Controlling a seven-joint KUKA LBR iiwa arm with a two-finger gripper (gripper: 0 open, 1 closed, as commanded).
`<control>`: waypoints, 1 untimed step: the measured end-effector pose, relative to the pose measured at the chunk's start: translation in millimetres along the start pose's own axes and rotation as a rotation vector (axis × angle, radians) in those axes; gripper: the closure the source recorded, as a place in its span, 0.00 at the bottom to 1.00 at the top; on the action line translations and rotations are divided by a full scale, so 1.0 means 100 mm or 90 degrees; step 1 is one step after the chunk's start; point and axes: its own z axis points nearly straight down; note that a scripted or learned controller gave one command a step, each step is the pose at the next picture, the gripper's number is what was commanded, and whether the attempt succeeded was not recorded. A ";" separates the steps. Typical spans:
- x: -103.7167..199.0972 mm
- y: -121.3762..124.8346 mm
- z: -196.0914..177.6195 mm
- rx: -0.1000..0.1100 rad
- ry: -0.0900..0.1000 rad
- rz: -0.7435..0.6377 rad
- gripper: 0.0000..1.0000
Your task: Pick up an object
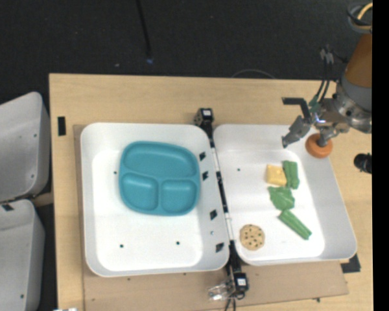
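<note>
Two fingers of the gripper (309,133) look spread wide with nothing between them, hovering near the right bin's far corner. An orange piece (319,147) sits just beside them, possibly the target. Green pieces (290,173) and a cookie (251,236) lie untouched; nothing is lifted.

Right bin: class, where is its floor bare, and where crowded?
In the shallow white right bin, floor is bare between its left wall and the yellow block, above the round cookie. Crowded: green pieces, orange object, gripper.
</note>
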 end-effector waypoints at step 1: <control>0.01 0.02 -0.07 -0.008 -0.001 -0.002 0.00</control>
